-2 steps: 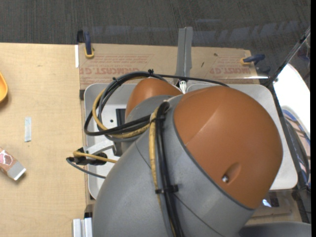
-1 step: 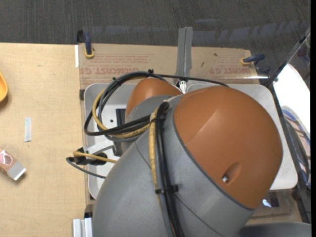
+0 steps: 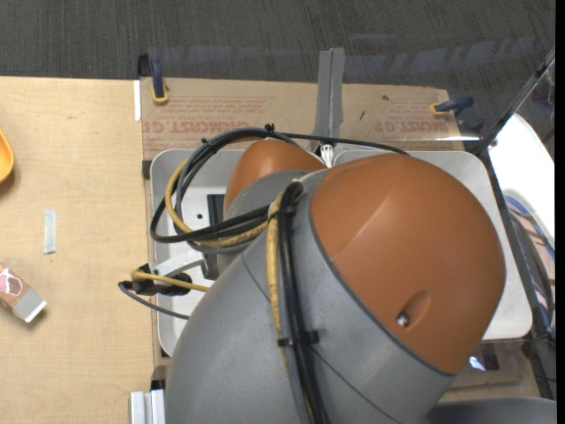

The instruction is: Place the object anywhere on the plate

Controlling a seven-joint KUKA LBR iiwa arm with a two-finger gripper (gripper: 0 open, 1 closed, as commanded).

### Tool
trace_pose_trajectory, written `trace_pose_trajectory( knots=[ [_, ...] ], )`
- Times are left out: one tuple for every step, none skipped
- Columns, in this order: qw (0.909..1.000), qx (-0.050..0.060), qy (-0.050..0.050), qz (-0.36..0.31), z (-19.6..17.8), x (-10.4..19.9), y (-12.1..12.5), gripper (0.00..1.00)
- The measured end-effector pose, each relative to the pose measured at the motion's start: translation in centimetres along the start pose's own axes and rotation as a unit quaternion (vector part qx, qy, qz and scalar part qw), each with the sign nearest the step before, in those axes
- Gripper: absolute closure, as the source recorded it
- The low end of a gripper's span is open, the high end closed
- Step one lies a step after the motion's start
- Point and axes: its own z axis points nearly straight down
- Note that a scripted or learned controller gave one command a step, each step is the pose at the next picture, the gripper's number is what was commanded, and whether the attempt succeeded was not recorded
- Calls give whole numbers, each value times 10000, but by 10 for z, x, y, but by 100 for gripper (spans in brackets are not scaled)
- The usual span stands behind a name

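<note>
Camera view has the arm [image 3: 353,307] looming over both white bins [image 3: 168,237], hiding the tool, so its state cannot be told. Object and plate lie out of sight beneath; progress cannot be judged. Cables [image 3: 203,228] loop over the left bin on the counter [image 3: 71,166].

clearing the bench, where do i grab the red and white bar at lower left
Probably across the narrow middle of the bar, from straight above: it lies flat on the wooden bench, long and slim, both long sides free.
</note>
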Motion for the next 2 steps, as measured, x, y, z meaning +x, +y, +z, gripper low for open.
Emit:
trace_pose_trajectory(
  knots=[
    [10000, 0, 0, 0, 0, 0, 0, 0],
    [10000, 0, 0, 0, 0, 0, 0, 0]
  ],
)
